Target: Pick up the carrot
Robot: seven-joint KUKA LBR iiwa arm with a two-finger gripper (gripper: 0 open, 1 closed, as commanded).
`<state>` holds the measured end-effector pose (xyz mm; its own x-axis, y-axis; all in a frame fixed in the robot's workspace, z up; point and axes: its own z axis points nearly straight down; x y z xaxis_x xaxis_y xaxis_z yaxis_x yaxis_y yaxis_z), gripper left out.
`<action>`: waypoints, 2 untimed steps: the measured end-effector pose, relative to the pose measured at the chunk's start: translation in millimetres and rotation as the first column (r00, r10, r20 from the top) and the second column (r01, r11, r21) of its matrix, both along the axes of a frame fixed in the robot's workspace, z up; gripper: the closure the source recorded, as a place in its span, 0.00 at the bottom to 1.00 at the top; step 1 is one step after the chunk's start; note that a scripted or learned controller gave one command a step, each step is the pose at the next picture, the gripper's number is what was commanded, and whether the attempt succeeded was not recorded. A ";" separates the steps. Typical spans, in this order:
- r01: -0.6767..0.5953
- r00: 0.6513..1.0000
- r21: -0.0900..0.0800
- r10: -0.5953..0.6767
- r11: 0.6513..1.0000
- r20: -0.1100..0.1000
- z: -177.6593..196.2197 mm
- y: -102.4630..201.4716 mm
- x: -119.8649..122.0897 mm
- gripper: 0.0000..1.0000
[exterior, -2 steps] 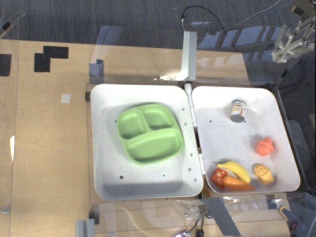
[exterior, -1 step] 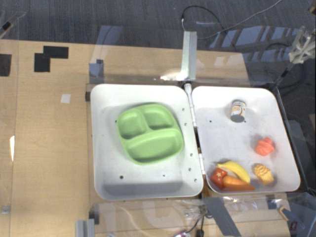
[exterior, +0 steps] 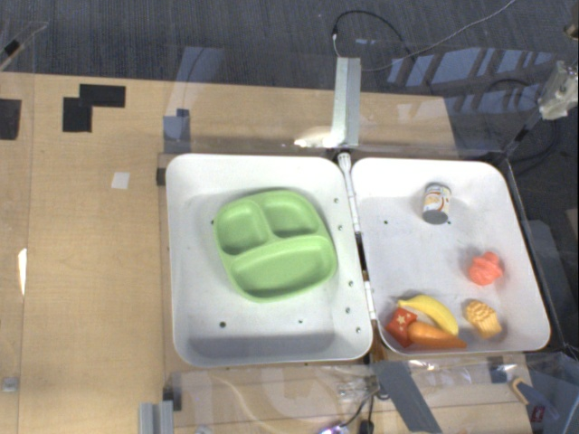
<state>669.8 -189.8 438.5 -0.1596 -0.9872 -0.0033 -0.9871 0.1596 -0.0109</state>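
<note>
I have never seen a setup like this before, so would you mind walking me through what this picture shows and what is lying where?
This is one camera fixed above a workbench, looking down at a slant. On the wooden bench sit two shallow white bins side by side. The left bin holds a green divided plate. The right bin holds toy items: a small can near the back, a reddish-orange lumpy piece to the right, and a cluster in the front corner: a banana, a red piece beside it, a yellow bumpy piece, and the carrot, lying flat just in front of the banana. The carrot is what a robot arm is meant to pick up. It lies untouched, crowded against its neighbours, so nothing is being held.
</note>
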 end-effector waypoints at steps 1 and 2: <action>-0.318 0.948 -0.003 0.318 0.948 -0.001 -0.5 -14.0 -0.1 1.00; -0.218 0.976 -0.001 0.218 0.976 -0.005 -70.0 -7.6 -42.5 1.00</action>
